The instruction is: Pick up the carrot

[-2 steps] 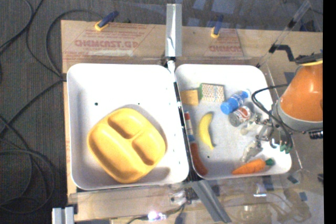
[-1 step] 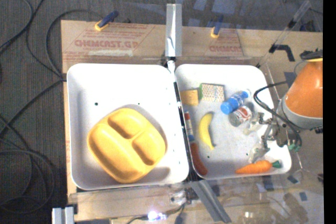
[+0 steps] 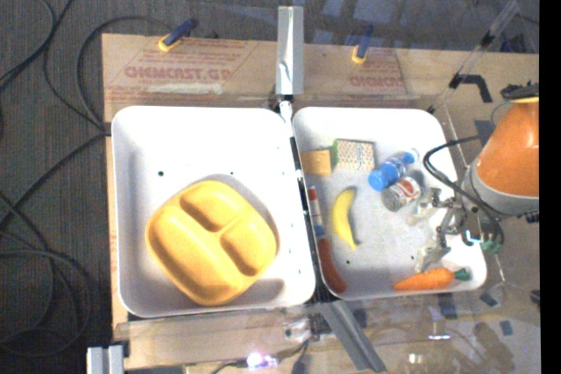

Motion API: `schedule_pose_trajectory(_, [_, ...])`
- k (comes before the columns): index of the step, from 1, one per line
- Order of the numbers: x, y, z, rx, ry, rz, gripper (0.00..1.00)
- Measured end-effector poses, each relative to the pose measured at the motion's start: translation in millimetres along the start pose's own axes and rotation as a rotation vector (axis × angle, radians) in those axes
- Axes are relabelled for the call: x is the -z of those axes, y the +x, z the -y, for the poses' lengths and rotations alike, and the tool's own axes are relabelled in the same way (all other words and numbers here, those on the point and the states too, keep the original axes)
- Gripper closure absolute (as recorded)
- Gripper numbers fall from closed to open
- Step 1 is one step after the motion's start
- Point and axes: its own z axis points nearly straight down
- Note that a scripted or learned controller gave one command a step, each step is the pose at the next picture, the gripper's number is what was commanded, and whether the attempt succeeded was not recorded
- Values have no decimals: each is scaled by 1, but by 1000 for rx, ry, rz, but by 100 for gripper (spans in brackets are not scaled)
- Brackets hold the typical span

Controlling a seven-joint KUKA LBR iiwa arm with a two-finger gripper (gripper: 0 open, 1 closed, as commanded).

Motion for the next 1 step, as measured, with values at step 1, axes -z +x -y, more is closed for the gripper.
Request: schedule_pose_trajectory(1, [82,14,-33,-7,-2,-11,0])
